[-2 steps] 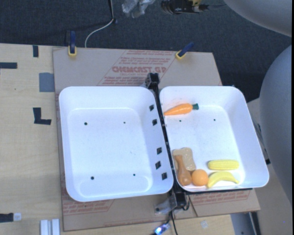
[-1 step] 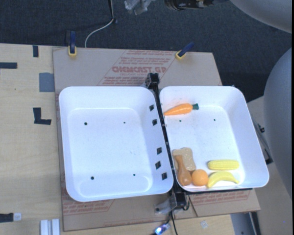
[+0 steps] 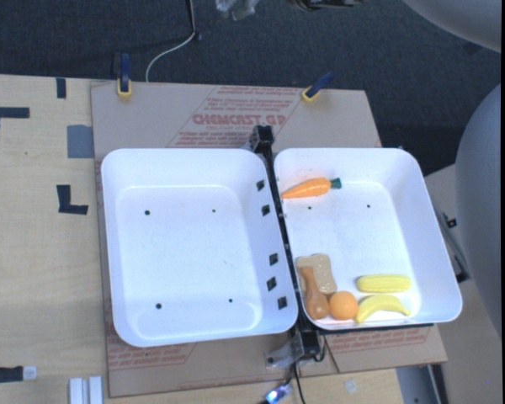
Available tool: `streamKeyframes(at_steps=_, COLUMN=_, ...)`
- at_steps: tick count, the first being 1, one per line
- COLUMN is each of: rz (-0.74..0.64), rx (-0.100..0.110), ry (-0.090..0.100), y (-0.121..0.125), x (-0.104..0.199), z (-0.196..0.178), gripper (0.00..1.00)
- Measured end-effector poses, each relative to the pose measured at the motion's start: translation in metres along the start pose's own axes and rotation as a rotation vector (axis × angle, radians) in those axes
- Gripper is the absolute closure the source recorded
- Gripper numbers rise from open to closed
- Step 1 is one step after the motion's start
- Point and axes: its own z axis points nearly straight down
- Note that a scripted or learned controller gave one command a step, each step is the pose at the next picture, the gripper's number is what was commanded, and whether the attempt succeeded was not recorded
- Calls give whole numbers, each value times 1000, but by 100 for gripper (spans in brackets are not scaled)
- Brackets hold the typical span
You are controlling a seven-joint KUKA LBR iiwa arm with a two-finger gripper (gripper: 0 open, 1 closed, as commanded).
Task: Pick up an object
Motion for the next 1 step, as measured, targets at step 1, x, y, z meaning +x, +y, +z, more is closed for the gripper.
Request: streamKeyframes(at_steps=1, rz=-2, rx=1, ry=-1, y=0, x=1, z=-10, gripper=100)
